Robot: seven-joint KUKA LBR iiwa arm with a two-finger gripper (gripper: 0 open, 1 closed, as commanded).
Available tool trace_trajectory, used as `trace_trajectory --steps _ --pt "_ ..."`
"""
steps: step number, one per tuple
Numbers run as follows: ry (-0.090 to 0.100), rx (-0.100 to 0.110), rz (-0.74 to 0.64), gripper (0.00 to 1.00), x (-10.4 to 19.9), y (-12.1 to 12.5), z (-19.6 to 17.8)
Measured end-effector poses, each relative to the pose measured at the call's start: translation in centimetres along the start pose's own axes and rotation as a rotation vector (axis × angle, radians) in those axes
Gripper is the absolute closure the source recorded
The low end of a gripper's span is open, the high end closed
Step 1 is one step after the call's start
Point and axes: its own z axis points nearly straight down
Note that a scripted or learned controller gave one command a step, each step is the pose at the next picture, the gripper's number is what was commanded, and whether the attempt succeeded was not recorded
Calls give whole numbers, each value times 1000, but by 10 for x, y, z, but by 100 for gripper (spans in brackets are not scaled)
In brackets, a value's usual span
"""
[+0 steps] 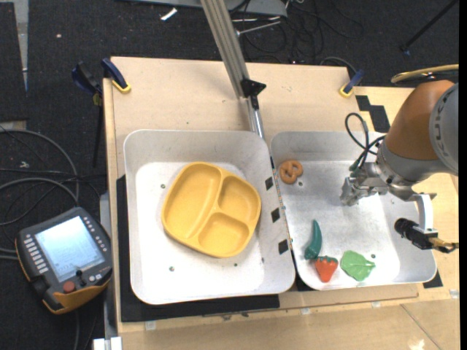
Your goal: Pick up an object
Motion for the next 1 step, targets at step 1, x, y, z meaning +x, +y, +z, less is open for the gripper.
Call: trace_trajectory --steps 1 --pt "-1 -3 1 100 -7 -3 -47"
